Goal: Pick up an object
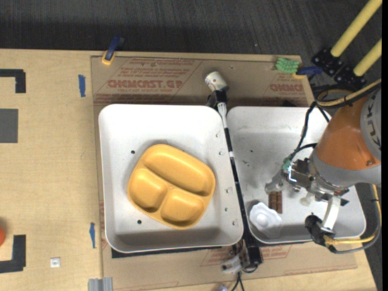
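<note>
- The gripper [285, 183] hangs low in the right bin [267, 126], beside a small brown block [275, 202] and a white crumpled object [264, 217] near that bin's front edge
- I cannot tell whether the jaws are spread or pressed together; the wrist hardware hides them, and nothing is seen pinched between them
- The brown block lies just beside the white object, perhaps touching it, so a clean grasp likely calls for centring on one of the two and not straddling both
- My judgement: the brown block looks the firmer target; descend straight over it, close across its narrow side, then lift slowly and check that it comes up
- The left bin [121, 126] holds a yellow divided tray [171, 185], broad and smooth, probably awkward for a two-finger grip
- Risk: the bin's front wall is near the targets, so a slanted approach could nudge them against it
- Both bins sit on a cardboard sheet [151, 77] on the wooden worktop [48, 162], with blue tape marks [82, 85] and dark floor [182, 11] beyond; yellow bars [357, 23] cross the upper right
</note>
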Action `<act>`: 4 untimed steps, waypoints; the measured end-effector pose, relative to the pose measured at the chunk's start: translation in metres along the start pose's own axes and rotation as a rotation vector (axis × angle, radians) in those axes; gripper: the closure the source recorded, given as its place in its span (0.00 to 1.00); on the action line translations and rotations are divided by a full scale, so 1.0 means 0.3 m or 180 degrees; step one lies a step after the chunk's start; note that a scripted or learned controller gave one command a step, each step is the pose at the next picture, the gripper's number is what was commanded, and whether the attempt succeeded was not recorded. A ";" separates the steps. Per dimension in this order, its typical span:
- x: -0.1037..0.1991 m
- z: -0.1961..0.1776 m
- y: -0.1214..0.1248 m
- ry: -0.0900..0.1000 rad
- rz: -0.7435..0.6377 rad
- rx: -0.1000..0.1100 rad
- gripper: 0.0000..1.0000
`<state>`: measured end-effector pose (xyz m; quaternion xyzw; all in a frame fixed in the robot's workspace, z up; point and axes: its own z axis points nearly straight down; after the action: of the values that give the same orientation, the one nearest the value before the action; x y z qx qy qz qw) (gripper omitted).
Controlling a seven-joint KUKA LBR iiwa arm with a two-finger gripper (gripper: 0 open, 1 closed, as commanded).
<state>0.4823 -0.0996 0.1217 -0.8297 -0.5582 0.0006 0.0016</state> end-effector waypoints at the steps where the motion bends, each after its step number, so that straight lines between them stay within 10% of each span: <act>1: -0.068 0.121 0.276 -0.0005 -0.1397 -0.0017 0.00; 2: -0.156 0.020 0.432 -0.0006 -0.1167 -0.0016 0.00; 3: -0.175 0.123 0.124 0.0000 -0.0321 -0.0005 0.00; 4: -0.159 0.121 0.233 -0.0006 -0.1487 -0.0019 0.00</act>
<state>0.5288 -0.1700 0.0851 -0.6780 -0.7351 -0.0006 -0.0012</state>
